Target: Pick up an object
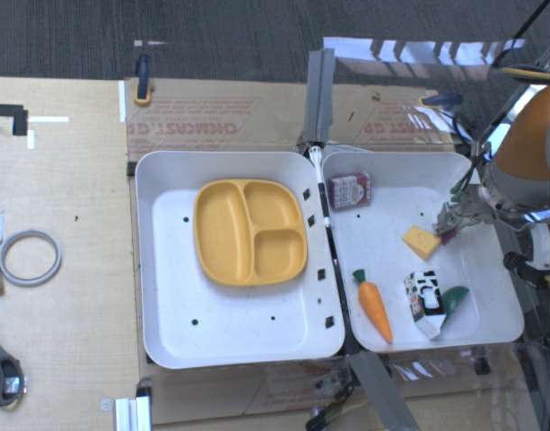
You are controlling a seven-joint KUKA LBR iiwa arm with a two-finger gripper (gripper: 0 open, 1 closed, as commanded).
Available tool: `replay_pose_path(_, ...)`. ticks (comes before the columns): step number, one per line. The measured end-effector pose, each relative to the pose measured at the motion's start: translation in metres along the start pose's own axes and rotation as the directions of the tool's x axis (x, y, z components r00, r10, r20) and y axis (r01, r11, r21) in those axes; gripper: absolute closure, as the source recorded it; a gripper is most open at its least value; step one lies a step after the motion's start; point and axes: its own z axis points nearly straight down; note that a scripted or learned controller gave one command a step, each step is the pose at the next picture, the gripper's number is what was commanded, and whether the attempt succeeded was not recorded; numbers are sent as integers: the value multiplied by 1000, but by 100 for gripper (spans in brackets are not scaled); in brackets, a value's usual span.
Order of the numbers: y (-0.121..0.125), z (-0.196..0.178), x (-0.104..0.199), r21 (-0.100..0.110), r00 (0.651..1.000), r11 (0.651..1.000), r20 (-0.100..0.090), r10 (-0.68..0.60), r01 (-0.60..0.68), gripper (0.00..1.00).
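1. The robot's fingers [448, 225] hang low in the right bin [490, 326], just right of a yellow cheese wedge [421, 241]; whether they are open or closed, I cannot tell.
2. Risk: coming down beside the wedge, they may nudge it away and close on nothing.
3. Below the fingers lie a small carton [424, 302] and, farther left, a carrot [374, 306].
4. Readable writing: none on the purple packet [349, 190] or carton. The cardboard on the bench [59, 196] carries mirrored lettering, illegible.

The bench [59, 187] is pale wood on the left, with brown cardboard [221, 115] along the back. Two white bins rest on it side by side: the left bin [167, 330] and the right bin [490, 321]. A tape ring [28, 257] lies on the wood.
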Motion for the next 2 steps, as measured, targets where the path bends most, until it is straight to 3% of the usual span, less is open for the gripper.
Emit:
replay_pose_path(1,1,2,7,4,1000,1000,-10,-7,7,0)
replay_pose_path(2,7,3,75,7,937,937,1,349,-349,0)
